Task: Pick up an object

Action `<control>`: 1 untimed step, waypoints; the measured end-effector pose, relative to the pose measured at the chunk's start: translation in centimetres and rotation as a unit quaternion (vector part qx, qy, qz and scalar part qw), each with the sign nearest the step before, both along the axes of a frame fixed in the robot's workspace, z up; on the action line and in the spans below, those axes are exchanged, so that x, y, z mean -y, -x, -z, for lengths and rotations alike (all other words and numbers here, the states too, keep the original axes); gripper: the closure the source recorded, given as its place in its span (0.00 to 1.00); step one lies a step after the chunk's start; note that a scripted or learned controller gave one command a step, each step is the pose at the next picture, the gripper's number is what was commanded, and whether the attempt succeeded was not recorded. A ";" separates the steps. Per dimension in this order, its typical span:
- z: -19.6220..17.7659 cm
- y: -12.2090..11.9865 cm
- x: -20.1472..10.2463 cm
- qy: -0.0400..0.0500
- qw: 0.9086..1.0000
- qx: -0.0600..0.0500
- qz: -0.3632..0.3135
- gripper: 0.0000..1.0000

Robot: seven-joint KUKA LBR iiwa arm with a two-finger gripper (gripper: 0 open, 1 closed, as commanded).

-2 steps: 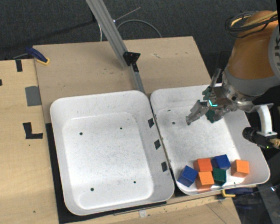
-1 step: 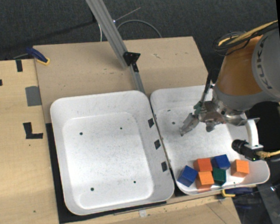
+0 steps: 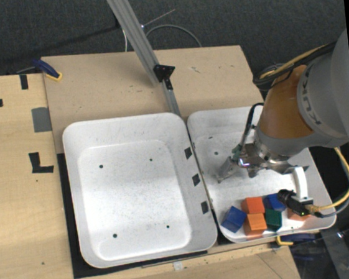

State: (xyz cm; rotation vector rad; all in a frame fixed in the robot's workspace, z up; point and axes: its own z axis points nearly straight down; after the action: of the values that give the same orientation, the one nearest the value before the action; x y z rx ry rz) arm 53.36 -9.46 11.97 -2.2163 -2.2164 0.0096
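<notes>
- A wooden bench (image 3: 111, 80) is seen under two shallow white bins set side by side, their inner walls touching.
- The left bin (image 3: 79, 178) is shown with only small dark dots on its floor.
- A grey metal pole (image 3: 137, 33) is seen slanting down from the top to the gap between the bins.
- The right bin (image 3: 213, 125) is occupied by a cluster of blocks at its near edge: a blue block (image 3: 233, 218) to the left, two orange blocks (image 3: 255, 213) stacked beside it, then a second blue block (image 3: 273, 202) above a green block (image 3: 272, 219).
- The gripper (image 3: 228, 168) is held low over the right bin's floor, apart from the blocks; nothing is seen between its fingers, and whether they are parted or closed cannot be told.
- The grey arm (image 3: 327, 106) with its orange band is seen reaching in from the right.
</notes>
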 end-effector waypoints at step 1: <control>3.0 0.1 0.0 0.000 1.000 0.002 0.000 0.00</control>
State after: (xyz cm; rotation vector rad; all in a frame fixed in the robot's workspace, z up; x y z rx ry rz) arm 53.24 -9.42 8.99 -2.2181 -2.2198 0.0057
